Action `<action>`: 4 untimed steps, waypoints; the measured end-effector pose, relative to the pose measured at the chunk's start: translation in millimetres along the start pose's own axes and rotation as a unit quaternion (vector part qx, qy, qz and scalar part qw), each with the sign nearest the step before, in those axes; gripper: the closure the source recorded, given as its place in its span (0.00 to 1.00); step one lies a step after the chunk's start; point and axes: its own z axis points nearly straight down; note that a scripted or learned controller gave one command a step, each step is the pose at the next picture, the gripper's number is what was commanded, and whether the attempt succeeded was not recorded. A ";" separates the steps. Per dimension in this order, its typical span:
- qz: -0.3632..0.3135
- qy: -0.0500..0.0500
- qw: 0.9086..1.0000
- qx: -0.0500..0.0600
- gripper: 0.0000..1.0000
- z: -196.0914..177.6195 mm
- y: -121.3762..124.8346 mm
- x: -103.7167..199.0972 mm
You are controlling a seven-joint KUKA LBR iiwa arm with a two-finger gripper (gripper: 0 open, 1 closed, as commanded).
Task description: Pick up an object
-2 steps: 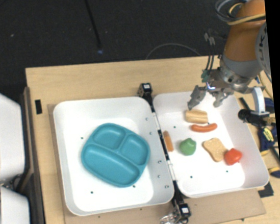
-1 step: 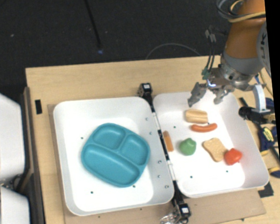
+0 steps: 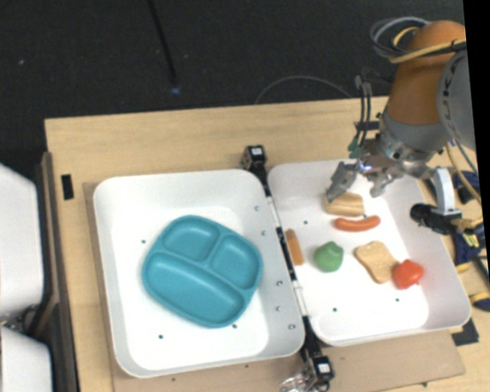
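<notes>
My gripper [image 3: 361,181] hangs over the back of the right bin [image 3: 325,312], its two grey fingers spread open. Nothing sits between them. Just below the left finger lies a tan bread-like wedge [image 3: 346,204]. In front of that lies a red sausage [image 3: 356,222]. Further forward are a green round piece [image 3: 327,256], a tan toast slice [image 3: 376,261] and a red tomato-like ball [image 3: 408,273]. A small orange stick [image 3: 293,246] rests by the bin's left wall.
The left bin [image 3: 130,348] holds a blue divided plate [image 3: 201,270]. A black clip [image 3: 253,156] sits at the back where the bins meet. White boxes [image 3: 9,256] stand off the bench's left side.
</notes>
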 end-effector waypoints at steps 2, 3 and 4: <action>0.001 0.000 1.000 0.000 0.00 94.3 -7.5 -7.2; 0.002 0.000 1.000 -0.004 1.00 79.5 -5.3 -7.8; 0.002 0.001 1.000 -0.005 1.00 35.7 -3.9 -9.3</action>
